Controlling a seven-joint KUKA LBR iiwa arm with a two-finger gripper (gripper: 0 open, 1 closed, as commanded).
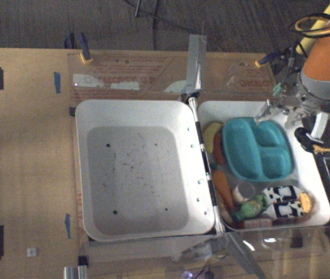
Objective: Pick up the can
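Fingers (262,115) are standing spread, with nothing between them, as the gripper (278,116) is hovering over the far rim of the right bin (322,205), just beyond a teal divided tray (255,149). That tray is lying flat in the bin and partly covering a yellow piece (211,135) and a red one (218,150) at its left. An orange carrot (223,188), a green toy (250,208) and a black-and-white patterned box (284,200) are crowding the near side. The can (246,189) seems to be sitting among them, just below the tray; it is pale and hard to make out. The left bin (83,156) is showing a speckled floor.
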